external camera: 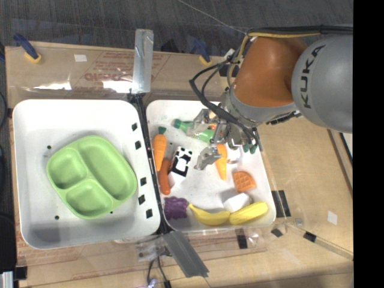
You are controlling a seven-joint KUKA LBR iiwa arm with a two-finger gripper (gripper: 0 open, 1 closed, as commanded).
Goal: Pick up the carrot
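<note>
Two shallow white bins sit side by side on the bench. The left bin (36, 131) holds a light green divided plate (91, 176) with three compartments, lying slightly toward the bin's lower half; nothing is seen in its compartments. The right bin (180, 110) holds the toy food. Along its left wall lies a carrot (159, 149) with its thick end up, and directly below it, touching or nearly so, a darker orange-red piece (165, 182) of similar elongated shape. Just right of these is a small black-and-white block (181, 162). At the bin's lower left is a purple bunch of grapes (176, 207), with a yellow banana (207, 215) beside it running along the lower wall, and a yellow corn-like piece (249, 212) further right; a white block (236, 200) rests just above these two. An orange ridged slice (244, 180) lies near the right wall. A green item (195, 128) sits near the upper part of the bin, partly under the arm. The gripper (217, 152) is down in the right bin near its centre, and a second, smaller carrot (222, 164) sits at its fingertips, tip pointing down; whether the fingers actually pinch it cannot be told from this angle, nor whether it is lifted off the bin floor.
</note>
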